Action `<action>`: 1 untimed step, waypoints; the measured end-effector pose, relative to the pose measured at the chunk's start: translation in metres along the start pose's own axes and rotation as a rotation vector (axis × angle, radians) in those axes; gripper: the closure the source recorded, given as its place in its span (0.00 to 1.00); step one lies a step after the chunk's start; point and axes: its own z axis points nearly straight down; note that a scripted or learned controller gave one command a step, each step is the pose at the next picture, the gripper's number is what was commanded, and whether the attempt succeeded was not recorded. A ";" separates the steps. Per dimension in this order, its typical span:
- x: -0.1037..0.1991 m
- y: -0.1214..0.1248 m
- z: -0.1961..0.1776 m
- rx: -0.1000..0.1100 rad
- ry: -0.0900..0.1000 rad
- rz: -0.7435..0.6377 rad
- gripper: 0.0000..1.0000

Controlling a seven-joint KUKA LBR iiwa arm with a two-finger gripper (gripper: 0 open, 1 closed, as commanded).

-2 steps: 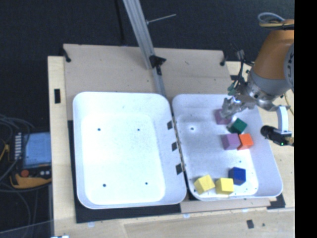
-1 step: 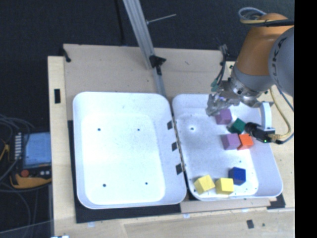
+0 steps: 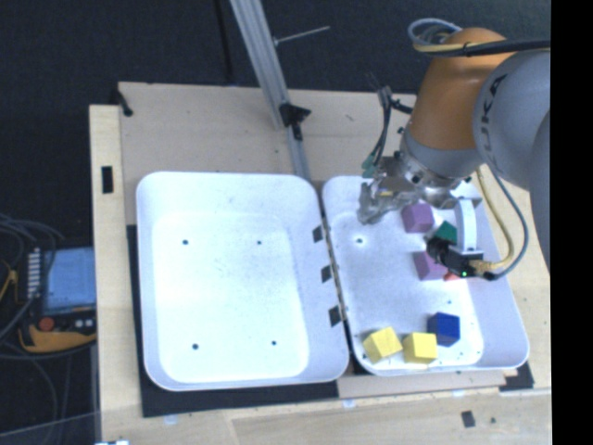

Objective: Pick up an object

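Found the gripper (image 3: 372, 202) low over the upper-left part of the right bin (image 3: 380, 276), tip tilted toward the bin's left wall. Could not tell whether it was apart or together, nor whether anything sat in it.

Saw a purple block (image 3: 418, 217) just beside the gripper, toward the bin's middle, partly under the wrist. Saw a second purple block (image 3: 428, 266) lower in the bin, near its right half, with a green part (image 3: 446, 233) of the wrist hardware between the two. Made out only part of each purple block's outline, so could not fix a long axis or heading for either.

Found a blue block (image 3: 446, 327) near the bin's lower right, corner-on to the bin's walls. Found two yellow blocks (image 3: 382, 344) (image 3: 421, 347) along the bin's bottom wall, side by side and close to touching, the left one turned slightly. Looked roughly cubic, all three, with no clear long axis.

Noted cables (image 3: 505, 248) looping over the bin's right side and covering part of its rim. Noted the arm (image 3: 519, 109) with its orange band (image 3: 454, 82) above the bin's top-right corner, hiding that corner.

Saw the left bin (image 3: 232, 276) touching the right bin's left wall, and a slanted metal strut (image 3: 264, 54) rising from just above the join.
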 end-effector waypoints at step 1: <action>0.043 -0.005 -0.005 0.002 0.000 0.001 1.00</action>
